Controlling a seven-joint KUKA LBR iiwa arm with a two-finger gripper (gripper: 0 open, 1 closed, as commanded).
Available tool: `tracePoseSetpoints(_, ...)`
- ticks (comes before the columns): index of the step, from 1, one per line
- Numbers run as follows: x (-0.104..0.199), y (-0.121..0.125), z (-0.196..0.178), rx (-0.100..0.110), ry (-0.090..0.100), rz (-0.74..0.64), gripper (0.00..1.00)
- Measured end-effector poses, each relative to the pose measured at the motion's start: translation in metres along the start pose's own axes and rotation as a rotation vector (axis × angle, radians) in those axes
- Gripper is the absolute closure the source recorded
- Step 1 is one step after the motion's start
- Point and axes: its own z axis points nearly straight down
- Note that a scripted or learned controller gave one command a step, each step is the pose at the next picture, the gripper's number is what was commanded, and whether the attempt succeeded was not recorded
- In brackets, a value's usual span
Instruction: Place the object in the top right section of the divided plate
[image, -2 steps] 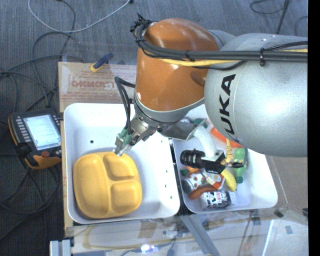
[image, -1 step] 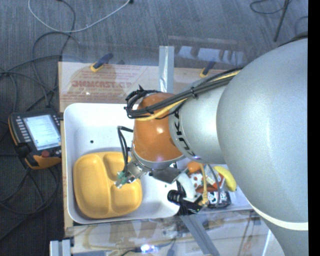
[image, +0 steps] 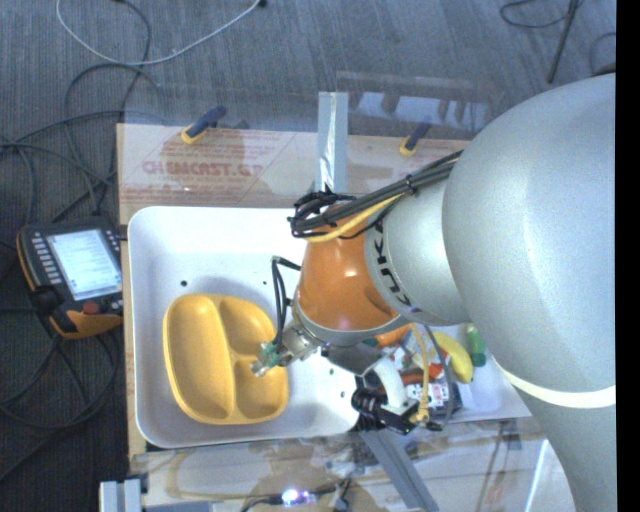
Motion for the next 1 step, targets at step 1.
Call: tracePoseSetpoints(1, 0.051, 0.0208, -0.0633, 0.027, -0.007, 0.094, 1.0)
